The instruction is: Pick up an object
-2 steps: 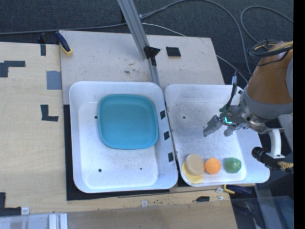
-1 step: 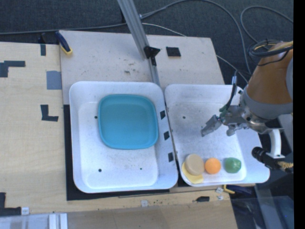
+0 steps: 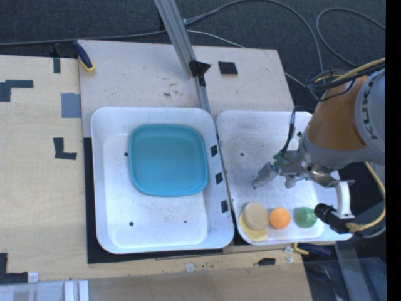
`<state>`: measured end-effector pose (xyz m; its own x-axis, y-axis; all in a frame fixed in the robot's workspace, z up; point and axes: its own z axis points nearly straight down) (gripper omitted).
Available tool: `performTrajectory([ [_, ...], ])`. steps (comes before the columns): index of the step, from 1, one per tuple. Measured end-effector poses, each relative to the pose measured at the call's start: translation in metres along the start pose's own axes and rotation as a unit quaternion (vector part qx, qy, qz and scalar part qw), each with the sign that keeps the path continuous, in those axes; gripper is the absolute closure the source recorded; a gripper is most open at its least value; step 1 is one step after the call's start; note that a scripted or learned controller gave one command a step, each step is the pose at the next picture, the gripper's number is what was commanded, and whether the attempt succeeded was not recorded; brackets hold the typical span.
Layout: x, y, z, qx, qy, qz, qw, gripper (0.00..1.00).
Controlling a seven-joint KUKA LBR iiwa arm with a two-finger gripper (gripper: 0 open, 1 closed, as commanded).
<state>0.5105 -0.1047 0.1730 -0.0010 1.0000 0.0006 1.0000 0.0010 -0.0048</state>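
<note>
Three small objects lie along the front edge of the right bin (image 3: pixel 250 137): a tan round piece (image 3: pixel 255 216) resting on something yellow, an orange ball (image 3: pixel 279 217) and a green ball (image 3: pixel 305 216). My gripper (image 3: pixel 274 182) hangs over the middle of this bin, just behind the three objects and apart from them. Its fingers stand open, one pointing left and down, with nothing between them. The grey and orange arm (image 3: pixel 341 124) covers the bin's right side.
The left bin (image 3: pixel 106 187) holds a square blue plate (image 3: pixel 168 159). A grey metal bar (image 3: pixel 182 36) slants down from the top to the gap between the bins. Cables lie on the dark floor at the upper right.
</note>
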Motion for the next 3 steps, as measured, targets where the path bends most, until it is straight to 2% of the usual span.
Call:
performTrajectory([
  [1,0.006,-0.005,0.060,0.001,0.000,0.000,1.0000,0.00],
  [2,0.006,-0.005,0.084,-0.003,-0.001,0.000,1.0000,0.00],
  [3,0.006,-0.004,0.072,-0.004,-0.001,0.000,1.0000,1.00],
])
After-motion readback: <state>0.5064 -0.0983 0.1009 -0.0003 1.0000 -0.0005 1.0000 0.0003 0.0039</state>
